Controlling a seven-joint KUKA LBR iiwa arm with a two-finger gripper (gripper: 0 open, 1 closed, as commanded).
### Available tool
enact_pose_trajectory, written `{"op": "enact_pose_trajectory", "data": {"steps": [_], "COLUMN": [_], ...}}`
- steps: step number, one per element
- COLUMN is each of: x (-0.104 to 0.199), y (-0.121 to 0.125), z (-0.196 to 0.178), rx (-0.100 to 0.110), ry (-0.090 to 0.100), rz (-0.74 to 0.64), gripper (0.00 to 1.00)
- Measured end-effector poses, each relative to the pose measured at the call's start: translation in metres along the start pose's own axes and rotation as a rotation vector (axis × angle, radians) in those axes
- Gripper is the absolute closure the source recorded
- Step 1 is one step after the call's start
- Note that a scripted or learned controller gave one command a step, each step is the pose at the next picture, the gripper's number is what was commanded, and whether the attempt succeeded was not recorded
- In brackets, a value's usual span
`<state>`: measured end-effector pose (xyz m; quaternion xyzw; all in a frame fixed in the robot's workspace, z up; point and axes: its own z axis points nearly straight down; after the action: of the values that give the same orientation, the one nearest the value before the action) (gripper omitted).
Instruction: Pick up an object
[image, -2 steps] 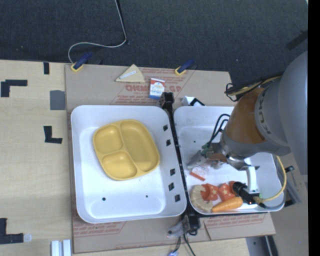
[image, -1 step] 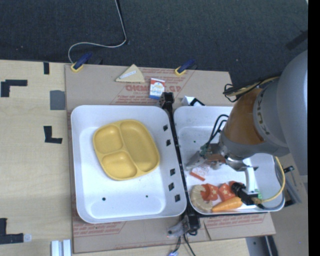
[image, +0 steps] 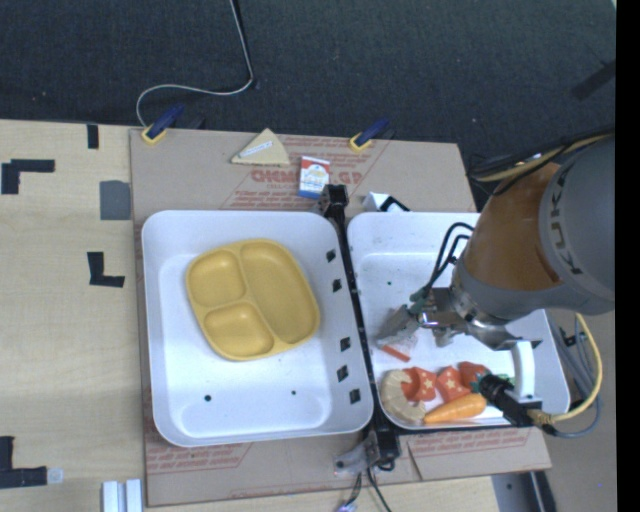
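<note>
The likeliest target, a small thin red strip (image: 397, 352), lies flat on the floor of the right-hand shallow white bin (image: 400, 240), just below and slightly left of the hand (image: 405, 318), its long axis running from upper left to lower right. The hand's grey fingers (image: 395, 322) stand spread fairly wide with nothing between them. Further below the strip, against the bin's near wall, sits a cluster: a round beige biscuit-like piece (image: 400, 395), red chunks (image: 447, 381) and an orange plastic carrot (image: 455, 408). Left of the strip, the neighbouring white bin (image: 160, 330) holds a yellow three-compartment plate (image: 252, 298).
</note>
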<state>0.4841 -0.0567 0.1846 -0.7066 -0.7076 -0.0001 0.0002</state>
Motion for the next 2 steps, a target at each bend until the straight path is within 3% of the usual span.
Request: {"op": "enact_pose_trajectory", "data": {"steps": [1, 2], "x": [-0.055, -0.139], "y": [0.014, 0.061], "z": [0.073, 0.094], "rx": [0.004, -0.007], "ry": [0.0, 0.006], "rz": [0.002, -0.002], "gripper": [0.0, 0.0]}}
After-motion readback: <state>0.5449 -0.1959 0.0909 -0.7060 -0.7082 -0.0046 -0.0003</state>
